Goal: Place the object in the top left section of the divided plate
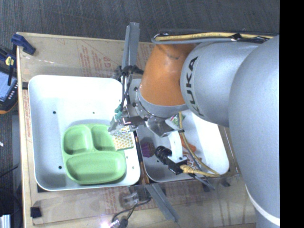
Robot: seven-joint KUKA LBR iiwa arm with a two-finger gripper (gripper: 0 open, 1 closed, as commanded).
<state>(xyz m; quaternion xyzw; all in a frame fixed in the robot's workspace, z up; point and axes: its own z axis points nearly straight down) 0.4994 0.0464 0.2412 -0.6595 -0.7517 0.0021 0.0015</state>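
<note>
A green divided plate (94, 171) lies in the left bin (47, 103), with two small sections toward the back and one wide section in front. My gripper (119, 121) hangs over the bin's right wall, just above the plate's back right corner. Directly below it is a small flat piece with a yellow and green dotted pattern (124, 139), overlapping the plate's right rim beside the back right section. Whether the piece rests there or is held is unclear.
The right bin (213, 148) lies mostly under the arm. It holds a purple object (146, 149) near its left wall and an orange item (191, 150) further right. Blue and black tools (9, 80) sit off the bench's left edge.
</note>
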